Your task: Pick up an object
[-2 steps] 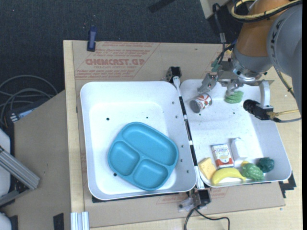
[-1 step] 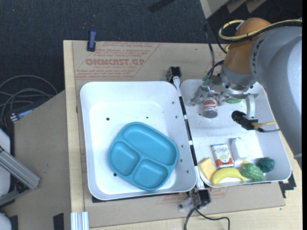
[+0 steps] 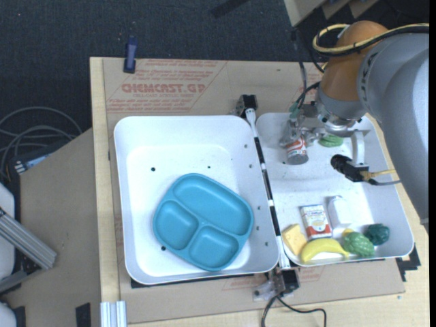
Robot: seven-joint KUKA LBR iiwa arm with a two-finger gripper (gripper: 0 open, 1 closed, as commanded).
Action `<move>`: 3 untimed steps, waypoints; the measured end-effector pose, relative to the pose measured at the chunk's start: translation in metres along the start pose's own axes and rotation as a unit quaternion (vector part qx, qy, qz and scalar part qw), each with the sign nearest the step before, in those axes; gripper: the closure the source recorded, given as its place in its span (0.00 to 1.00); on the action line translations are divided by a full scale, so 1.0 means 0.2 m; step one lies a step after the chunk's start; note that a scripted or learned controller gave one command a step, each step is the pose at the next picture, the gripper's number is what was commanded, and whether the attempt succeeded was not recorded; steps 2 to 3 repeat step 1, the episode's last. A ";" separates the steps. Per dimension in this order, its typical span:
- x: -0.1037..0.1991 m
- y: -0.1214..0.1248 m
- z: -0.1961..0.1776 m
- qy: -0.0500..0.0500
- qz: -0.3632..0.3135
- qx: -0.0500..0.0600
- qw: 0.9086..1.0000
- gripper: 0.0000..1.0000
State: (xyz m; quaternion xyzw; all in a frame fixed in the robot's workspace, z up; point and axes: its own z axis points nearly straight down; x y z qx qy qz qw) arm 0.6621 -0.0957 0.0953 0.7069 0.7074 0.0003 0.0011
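My gripper (image 3: 300, 133) hangs over the far left part of the right bin (image 3: 392, 203), below the orange-banded wrist. Directly under it, touching or nearly touching, is a small red and white can (image 3: 297, 153), slightly tilted. A pale green item (image 3: 332, 141) lies just right of the gripper, partly hidden by the wrist. At the bin's near end lie a yellow banana (image 3: 323, 250), a yellow cheese wedge (image 3: 292, 236), a red and white box (image 3: 315, 220), a grey-white piece (image 3: 336, 208), a light green fruit (image 3: 358, 244) and a dark green item (image 3: 377, 234).
The left bin (image 3: 136, 148) holds a blue divided plate (image 3: 202, 221) toward its near side. The raised rims of the two bins meet in a ridge (image 3: 263, 176) just left of the can. The arm's bulk covers the right bin's far right corner.
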 end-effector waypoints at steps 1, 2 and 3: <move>0.32 -0.27 -0.45 0.001 0.000 0.001 1.000 1.00; 0.32 -0.27 -0.45 0.001 0.000 0.001 1.000 1.00; 0.32 -0.27 -0.45 0.001 0.000 0.001 1.000 1.00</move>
